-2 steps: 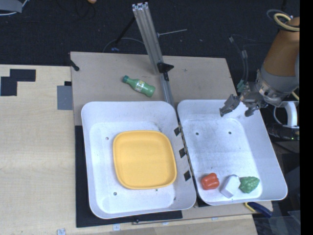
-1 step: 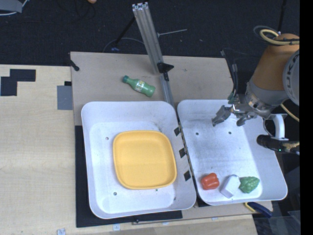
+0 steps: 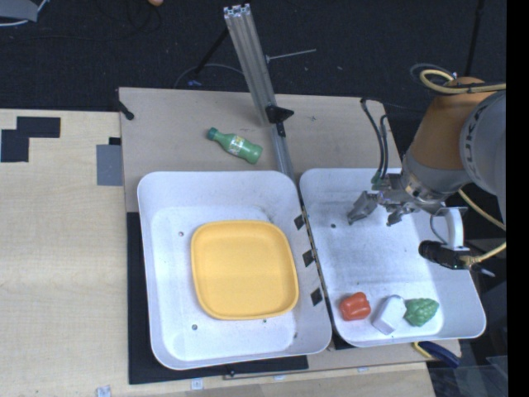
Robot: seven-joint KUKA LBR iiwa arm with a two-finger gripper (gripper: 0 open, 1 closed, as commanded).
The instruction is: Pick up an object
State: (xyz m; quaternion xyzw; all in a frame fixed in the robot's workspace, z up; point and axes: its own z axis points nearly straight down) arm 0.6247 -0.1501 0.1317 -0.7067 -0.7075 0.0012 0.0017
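While the gripper [image 3: 378,210] hovers spread and empty over the right bin's [image 3: 347,246] far edge, the approach is underway; next it must travel to the red object [image 3: 355,306] at the near edge.

- The gripper [image 3: 376,210] hangs over the upper part of the right bin [image 3: 364,263], fingers spread, nothing between them
- A red pepper [image 3: 355,306], a white block [image 3: 387,313] and a green leafy piece [image 3: 421,311] line that bin's near edge
- A yellow plate [image 3: 244,269] lies in the left bin [image 3: 165,222]
- A green bottle [image 3: 235,145] lies on the bench [image 3: 165,114] behind the bins
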